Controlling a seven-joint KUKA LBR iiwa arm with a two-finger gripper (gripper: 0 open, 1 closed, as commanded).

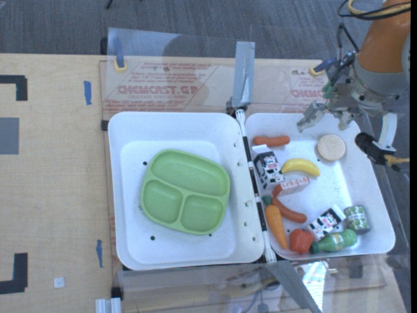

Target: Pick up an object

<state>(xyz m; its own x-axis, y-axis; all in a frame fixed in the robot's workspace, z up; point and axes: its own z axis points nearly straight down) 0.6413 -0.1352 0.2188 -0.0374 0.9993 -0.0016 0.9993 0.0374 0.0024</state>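
So from the overhead camera we've got the two white bins sitting side by side on the bench. The left bin has just a green divided plate in it, lying flat near the middle.

The right bin is where all the pickable stuff is. Along its left side we see a sausage at the top, a little cow-print carton below it, and a banana just right of that. A round tan cookie sits toward the upper right of the bin, apart from the rest. Lower down there's a second sausage, a carrot, a tomato, another cow-print carton, a green bottle and a green can, all bunched up near the bottom edge.

The arm comes in from the right, and its gripper hangs over the top edge of the right bin, just above the cookie. Its fingers look spread apart and we see nothing between them.
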